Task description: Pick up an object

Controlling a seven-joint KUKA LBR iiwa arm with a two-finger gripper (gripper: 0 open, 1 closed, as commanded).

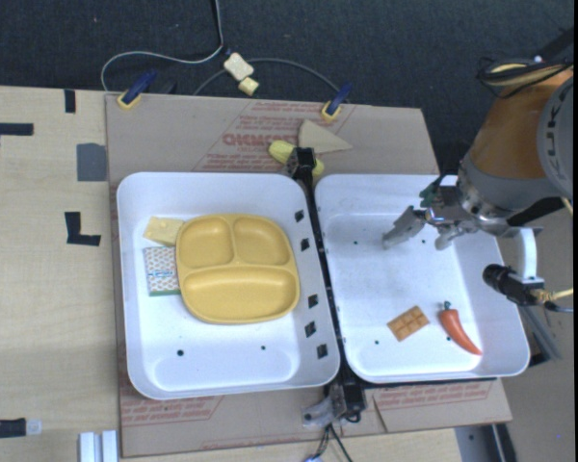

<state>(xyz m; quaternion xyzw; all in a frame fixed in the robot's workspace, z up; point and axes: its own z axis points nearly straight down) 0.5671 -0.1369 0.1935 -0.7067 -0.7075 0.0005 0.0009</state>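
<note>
Yellow is being shown by the divided plate (238, 268) in the white left bin (135, 258). Blue-green print w/ white is being carried by the small card (160, 269) at its left edge. Orange-red w/ green stem: pepper (459, 328). Tan-brown checks: waffle piece (407, 323), white right bin (366, 354).
</note>
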